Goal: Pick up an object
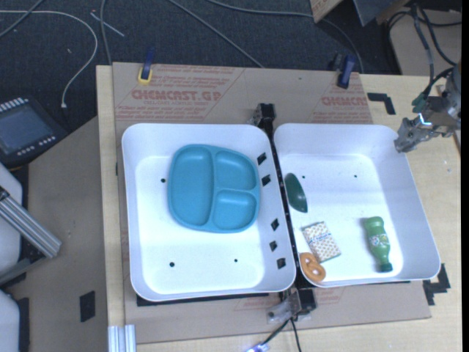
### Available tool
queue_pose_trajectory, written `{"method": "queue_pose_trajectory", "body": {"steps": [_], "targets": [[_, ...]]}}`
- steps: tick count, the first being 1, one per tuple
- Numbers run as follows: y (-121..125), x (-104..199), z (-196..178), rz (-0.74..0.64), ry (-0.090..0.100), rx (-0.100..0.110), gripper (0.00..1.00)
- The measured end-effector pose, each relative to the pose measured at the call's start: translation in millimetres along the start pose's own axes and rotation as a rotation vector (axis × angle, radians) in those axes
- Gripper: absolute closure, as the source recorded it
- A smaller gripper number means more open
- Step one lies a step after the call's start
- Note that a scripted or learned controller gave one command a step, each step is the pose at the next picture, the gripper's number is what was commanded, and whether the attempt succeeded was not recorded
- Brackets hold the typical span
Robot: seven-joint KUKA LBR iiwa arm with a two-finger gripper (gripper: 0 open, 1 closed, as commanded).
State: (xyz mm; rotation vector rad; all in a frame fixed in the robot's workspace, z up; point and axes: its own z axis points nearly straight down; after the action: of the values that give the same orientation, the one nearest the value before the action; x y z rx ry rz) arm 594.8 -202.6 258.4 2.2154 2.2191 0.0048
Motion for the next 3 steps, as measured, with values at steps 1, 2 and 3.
{"method": "queue_pose_trajectory", "body": {"steps": [1,2,3], "targets": [[-9.4,55.0,13.7,-0.003,0.005,0.009,1.00],[-15.8,112.5,24.8,-0.003,0.005,0.010,1.00],[-34.3,159.1,26.9,-0.003,0.005,0.010,1.00]]}}
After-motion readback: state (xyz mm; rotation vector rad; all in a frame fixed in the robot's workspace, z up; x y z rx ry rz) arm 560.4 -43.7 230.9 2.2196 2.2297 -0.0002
